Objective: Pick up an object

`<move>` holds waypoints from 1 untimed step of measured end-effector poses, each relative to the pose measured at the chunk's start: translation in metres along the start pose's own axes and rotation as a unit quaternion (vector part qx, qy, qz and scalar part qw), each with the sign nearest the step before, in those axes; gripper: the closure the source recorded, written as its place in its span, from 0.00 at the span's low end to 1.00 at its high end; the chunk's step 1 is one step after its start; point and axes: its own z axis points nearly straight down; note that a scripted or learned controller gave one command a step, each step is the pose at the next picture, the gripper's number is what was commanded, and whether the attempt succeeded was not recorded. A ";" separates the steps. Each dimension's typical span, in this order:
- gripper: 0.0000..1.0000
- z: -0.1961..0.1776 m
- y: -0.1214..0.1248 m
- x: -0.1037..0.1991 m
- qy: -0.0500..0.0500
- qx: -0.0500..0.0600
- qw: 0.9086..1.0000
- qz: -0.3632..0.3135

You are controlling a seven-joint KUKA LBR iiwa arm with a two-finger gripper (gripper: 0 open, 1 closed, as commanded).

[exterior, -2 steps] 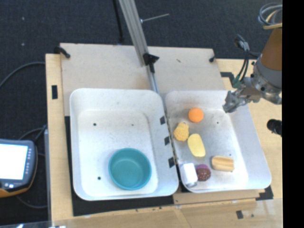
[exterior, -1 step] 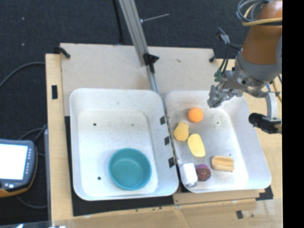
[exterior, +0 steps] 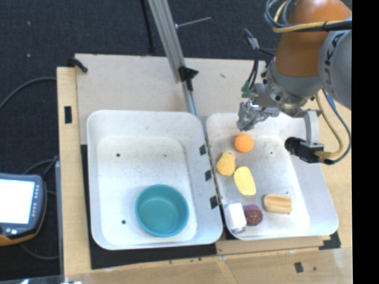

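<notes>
Gripper (exterior: pixel 247 122) hangs over the far end of the right bin (exterior: pixel 308 218), just beyond the orange ball (exterior: pixel 244 143), which sits on the bin floor. Nothing seen between the jaws; whether they're wide or narrow I can't tell, since they're dark and blurred against the wrist hardware at this angle.

Ball looks the likeliest target, being nearest the gripper. All other places given w/ ref to the ball:
- yellow corn-like piece (exterior: pixel 225 164) just nearer the camera and a bit left
- yellow oblong piece (exterior: pixel 245 180) nearer again, close beside the corn piece
- tan bread-like piece (exterior: pixel 278 203) well nearer and to the right
- dark red piece (exterior: pixel 253 215) and white piece (exterior: pixel 235 216) at the near edge of the bin, touching or almost so
- teal bowl (exterior: pixel 162 210) far left, in the left bin (exterior: pixel 106 129)

To do the step well, IMO: centre the jaws over the ball before descending, as they seem offset toward the far wall. Ball is round and prob. smooth, so a grip off its middle would likely squirt it out; close across its widest part. Ball stands apart from the corn piece, so approach should be clear on that side.

Hard to make out: fingertips, height of gripper above the bin floor, what the dark red and white pieces are. Arm's upper part is cut off at the frame's top right. A slanted metal post (exterior: pixel 169 34) crosses the counter (exterior: pixel 130 81) beyond the bins.
</notes>
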 end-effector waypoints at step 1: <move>1.00 0.019 0.010 0.046 0.000 0.002 1.000 0.001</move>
